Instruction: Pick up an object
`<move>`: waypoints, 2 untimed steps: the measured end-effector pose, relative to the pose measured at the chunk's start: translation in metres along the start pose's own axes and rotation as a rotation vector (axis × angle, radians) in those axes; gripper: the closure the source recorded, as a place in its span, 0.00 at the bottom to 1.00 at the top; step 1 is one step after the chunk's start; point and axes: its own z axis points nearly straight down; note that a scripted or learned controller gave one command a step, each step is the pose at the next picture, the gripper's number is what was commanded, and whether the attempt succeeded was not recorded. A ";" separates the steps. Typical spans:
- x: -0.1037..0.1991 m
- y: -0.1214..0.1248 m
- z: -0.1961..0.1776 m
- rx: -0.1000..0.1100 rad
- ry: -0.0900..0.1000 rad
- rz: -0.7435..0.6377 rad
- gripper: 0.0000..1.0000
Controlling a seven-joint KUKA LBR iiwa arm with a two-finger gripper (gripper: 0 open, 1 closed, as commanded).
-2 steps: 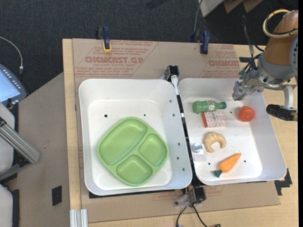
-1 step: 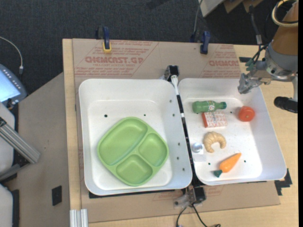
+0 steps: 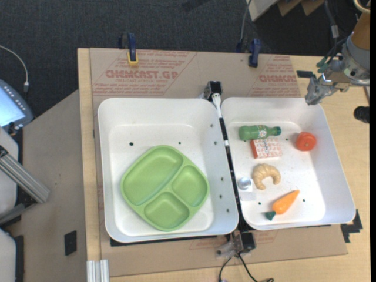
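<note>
Green is seen first, on the left: a sectioned plate [image 3: 165, 187] lies flat in the left bin [image 3: 111, 157], and nothing there is being reached for. Across the divider, in the right bin [image 3: 335, 175], every candidate is seen resting on the floor — a green bottle [image 3: 259, 133] on its side, a red-and-white packet [image 3: 267, 148] touching it just below, a croissant [image 3: 266, 175], a small silvery item [image 3: 244, 184] beside the croissant, a toy carrot [image 3: 284, 202] near the front, and a red tomato [image 3: 305, 141] toward the right wall. Nothing has been lifted, so the pick is judged not yet begun; all of it is left to do.

Far right now: the gripper [image 3: 316, 91] is held above the bin's back right corner, pointing down, well apart from the objects. Nothing is carried between its fingers; whether they are apart or together cannot be told from this angle.
</note>
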 end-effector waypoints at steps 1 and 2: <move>0.040 -0.018 0.005 0.012 0.006 -0.003 1.00; 0.099 -0.041 0.009 0.013 0.006 -0.004 1.00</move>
